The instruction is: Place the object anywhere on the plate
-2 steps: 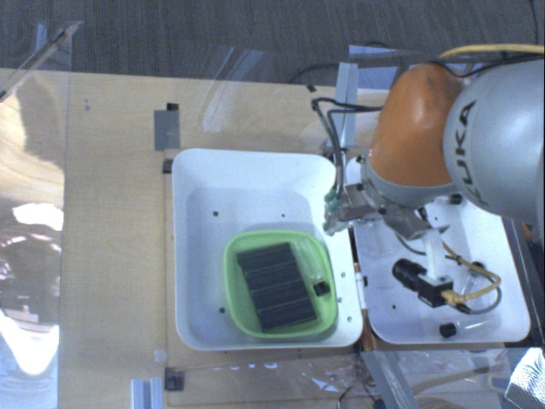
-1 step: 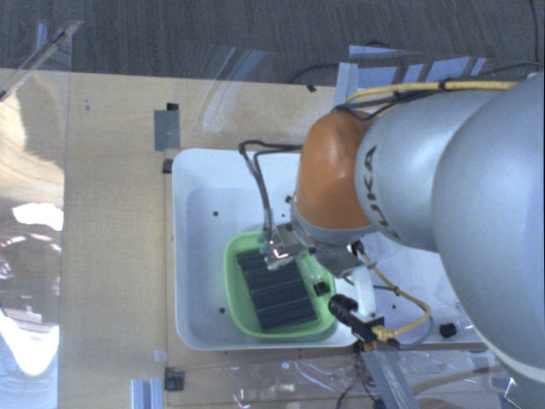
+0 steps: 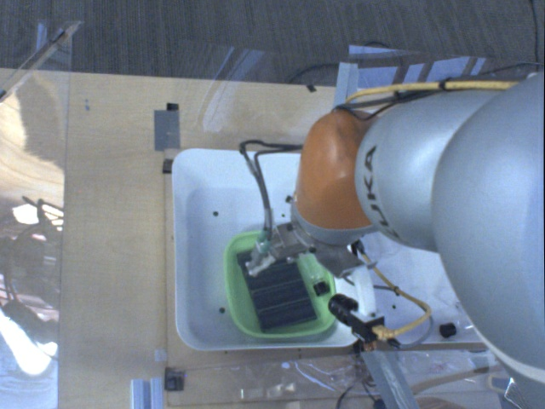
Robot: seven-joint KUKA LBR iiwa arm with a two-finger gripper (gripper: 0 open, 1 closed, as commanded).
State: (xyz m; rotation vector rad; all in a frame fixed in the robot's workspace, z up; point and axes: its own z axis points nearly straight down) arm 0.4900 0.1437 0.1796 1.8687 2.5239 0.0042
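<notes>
So there's just the one camera here, fixed above the pale wooden bench and looking down at a slant. It sits pretty close: the big grey arm with the orange band comes in from the right and takes up most of the right half of the frame. The shallow white plastic bin lands around lower centre, dark ribbed floor runs across the top.

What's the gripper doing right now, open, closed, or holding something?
Gripper: cannot be told; it sits low over the green plate in the white bin, with a dark ribbed object lying on the plate.
</notes>
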